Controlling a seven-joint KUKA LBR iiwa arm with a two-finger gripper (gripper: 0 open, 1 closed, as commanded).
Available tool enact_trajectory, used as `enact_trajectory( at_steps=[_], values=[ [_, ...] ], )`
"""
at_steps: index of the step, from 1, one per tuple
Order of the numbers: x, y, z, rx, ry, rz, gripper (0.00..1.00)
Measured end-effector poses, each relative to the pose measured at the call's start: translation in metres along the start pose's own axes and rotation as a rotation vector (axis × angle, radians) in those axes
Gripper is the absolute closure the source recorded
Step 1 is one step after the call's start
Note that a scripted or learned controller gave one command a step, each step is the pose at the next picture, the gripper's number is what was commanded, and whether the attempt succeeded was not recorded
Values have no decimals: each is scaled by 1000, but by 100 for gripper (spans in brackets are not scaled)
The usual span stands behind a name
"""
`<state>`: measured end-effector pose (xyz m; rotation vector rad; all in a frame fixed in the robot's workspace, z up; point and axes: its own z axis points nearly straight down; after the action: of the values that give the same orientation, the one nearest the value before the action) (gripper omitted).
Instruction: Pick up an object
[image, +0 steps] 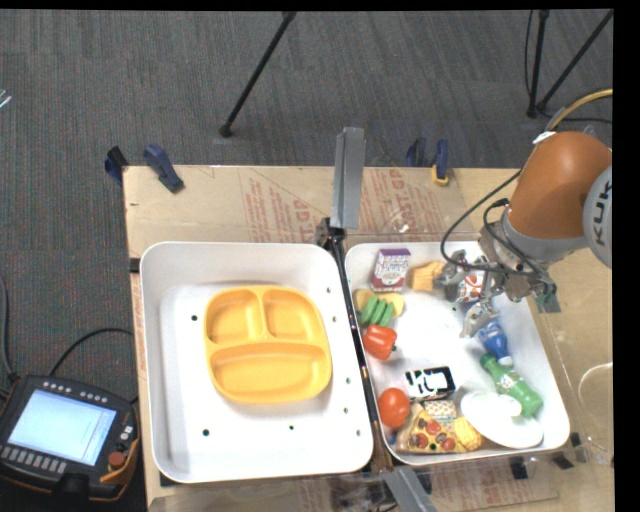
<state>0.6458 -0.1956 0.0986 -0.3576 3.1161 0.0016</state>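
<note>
Gripper (478, 292) hanging low over the far end of the right bin (552, 385), wrist crowded with cables and brackets. Cannot tell whether the jaws are spread or pressed together, too much clutter around them. No object made out between them.

Likeliest target: the blue bottle (493, 341), lying aslant just nearward of the jaws, close enough perhaps to touch, though hard to say. Further nearward along the same line, the green bottle (514, 389), then the white plate (500, 421). Well to the left of the jaws, the purple carton (392, 268) and red pepper (379, 341).

Risks, as judged from here:
- Probably rounded and slick, that blue bottle; likely to roll or squirt sideways if closed on off its axis or only at the cap end.
- Starting slightly farward of the bottle's middle; could come down beside it and close on air.
- Little room nearward; could shove the blue bottle into the green bottle.
- Bin wall close on the right of the jaws; could clip the rim on a skewed descent.
</note>
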Motion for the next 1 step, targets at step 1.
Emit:
enact_trajectory(
  at_steps=[1],
  values=[
    [7, -11, 10, 0, 2, -119, 0]
  ],
)
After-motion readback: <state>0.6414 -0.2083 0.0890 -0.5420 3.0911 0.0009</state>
